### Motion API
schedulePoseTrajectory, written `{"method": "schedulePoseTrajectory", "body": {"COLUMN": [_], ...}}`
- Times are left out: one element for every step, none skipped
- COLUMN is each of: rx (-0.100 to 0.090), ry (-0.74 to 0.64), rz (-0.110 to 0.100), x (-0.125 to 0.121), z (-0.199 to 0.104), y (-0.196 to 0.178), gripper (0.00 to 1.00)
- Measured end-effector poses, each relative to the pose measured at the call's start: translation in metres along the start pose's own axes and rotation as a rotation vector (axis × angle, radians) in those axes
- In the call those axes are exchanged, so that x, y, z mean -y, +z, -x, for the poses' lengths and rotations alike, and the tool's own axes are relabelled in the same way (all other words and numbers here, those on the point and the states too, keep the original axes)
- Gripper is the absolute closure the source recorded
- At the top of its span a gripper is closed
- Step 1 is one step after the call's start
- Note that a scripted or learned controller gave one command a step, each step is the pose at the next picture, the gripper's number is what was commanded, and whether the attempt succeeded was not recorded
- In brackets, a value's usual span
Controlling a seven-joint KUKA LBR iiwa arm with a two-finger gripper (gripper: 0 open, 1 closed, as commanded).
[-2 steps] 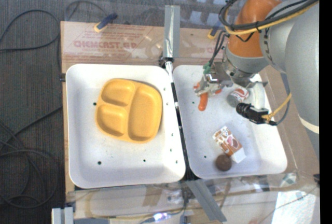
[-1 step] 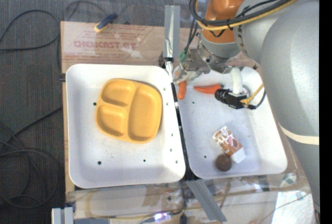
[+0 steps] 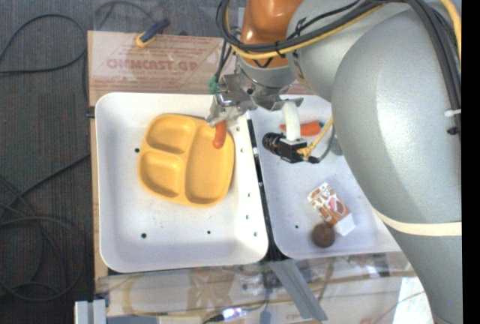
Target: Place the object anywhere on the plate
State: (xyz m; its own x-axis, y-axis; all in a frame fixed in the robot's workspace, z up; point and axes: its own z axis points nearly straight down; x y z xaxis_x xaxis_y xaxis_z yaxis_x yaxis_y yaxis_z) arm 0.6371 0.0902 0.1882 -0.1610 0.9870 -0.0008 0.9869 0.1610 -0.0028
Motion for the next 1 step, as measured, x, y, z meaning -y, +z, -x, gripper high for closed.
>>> {"method": "schedulePoseTrajectory", "body": {"rx": [0.001], "ry": [0.0], "rz": [0.0], "x": [0.0], "z": [0.0002], "y": [-0.0002], "gripper": [0.0]}}
